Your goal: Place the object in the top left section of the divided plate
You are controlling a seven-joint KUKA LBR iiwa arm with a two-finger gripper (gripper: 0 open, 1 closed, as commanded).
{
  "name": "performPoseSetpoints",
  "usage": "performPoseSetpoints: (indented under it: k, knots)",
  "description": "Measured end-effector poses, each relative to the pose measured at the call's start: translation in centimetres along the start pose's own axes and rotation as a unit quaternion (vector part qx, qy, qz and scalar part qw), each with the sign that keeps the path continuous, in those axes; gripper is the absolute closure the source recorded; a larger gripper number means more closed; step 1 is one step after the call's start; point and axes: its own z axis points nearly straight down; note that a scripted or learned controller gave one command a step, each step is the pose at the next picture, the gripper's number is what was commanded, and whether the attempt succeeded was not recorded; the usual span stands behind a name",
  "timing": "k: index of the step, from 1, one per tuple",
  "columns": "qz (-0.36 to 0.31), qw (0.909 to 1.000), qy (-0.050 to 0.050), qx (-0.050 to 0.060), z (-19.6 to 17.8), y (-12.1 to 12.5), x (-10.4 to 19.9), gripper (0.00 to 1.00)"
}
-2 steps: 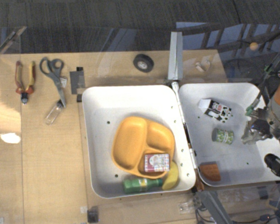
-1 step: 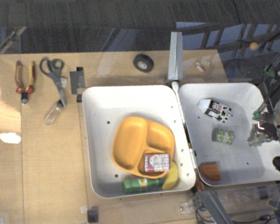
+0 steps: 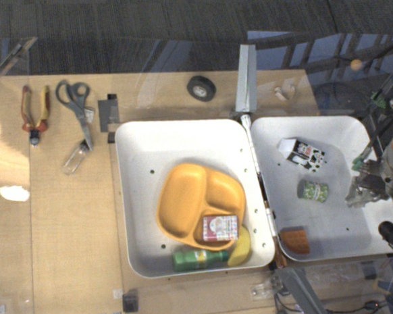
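Hovering at the right bin's [image 3: 329, 125] right edge, the metal pincer [image 3: 366, 190], its state impossible to tell, has the small green can [image 3: 313, 190] just leftward, while the yellow divided plastic plate [image 3: 199, 201] waits in the left bin [image 3: 145, 191].

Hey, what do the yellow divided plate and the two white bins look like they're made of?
The divided plate looks like moulded plastic, smooth and slightly glossy: uniform yellow-orange colour, rounded section walls, soft highlights. The left bin and the right bin look like white plastic or coated metal, semi-matte, with rounded corners and small dark spots, perhaps holes; the view leaves it open.
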Motion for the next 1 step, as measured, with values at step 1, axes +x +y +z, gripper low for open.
performPoseSetpoints:
  k: [1]
  knots:
    - [0.004, 1.0, 0.0, 0.0, -0.24, -0.14, 0.33, 1.0]
